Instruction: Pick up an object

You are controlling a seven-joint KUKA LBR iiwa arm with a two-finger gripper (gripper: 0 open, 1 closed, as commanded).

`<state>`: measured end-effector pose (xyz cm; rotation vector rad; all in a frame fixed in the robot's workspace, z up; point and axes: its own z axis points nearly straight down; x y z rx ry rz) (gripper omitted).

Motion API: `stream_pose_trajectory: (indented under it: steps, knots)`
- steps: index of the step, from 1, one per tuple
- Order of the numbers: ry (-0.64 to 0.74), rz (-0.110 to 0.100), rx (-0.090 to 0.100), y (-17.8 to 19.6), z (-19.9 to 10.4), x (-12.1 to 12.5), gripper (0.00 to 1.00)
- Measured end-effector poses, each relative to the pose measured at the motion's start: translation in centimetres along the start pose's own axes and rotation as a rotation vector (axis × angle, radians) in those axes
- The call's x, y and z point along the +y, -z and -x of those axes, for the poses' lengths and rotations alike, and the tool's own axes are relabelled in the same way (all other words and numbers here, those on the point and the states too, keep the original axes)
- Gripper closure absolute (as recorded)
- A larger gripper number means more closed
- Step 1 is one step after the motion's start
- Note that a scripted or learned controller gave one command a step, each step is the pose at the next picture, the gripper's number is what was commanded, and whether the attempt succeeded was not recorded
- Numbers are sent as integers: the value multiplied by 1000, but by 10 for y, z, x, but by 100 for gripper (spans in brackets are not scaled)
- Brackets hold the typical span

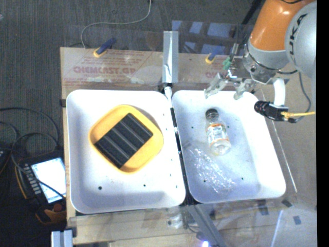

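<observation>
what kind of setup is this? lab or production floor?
Most likely a robotics lab grasping rig: two shallow white bins clamped on a plywood bench, loose cables on dark carpet, and test objects like a clear plastic bottle and a yellow-framed black ridged pad.

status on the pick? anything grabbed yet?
Done: nothing lifted yet. The clear bottle and crumpled plastic wrap lie on the floor of the right bin; the yellow tray with a black insert sits in the left bin. In hand: the gripper is over the right bin's far rim, jaws spread, holding nothing. Left: descend, grasp, lift.
</observation>
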<state>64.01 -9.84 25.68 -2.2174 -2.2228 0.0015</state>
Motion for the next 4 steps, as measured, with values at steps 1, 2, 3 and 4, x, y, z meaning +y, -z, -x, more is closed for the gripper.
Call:
stream_pose_trajectory:
  steps: [1, 2, 3, 4]
  knots:
    - [-21, -2, -3, -105, 59, 3, 0]
    - [75, 13, -5, -166, 42, -5, 0]
    - [75, 15, -3, -156, 41, -5, 100]
    - [249, 1, -3, -66, 34, 6, 100]
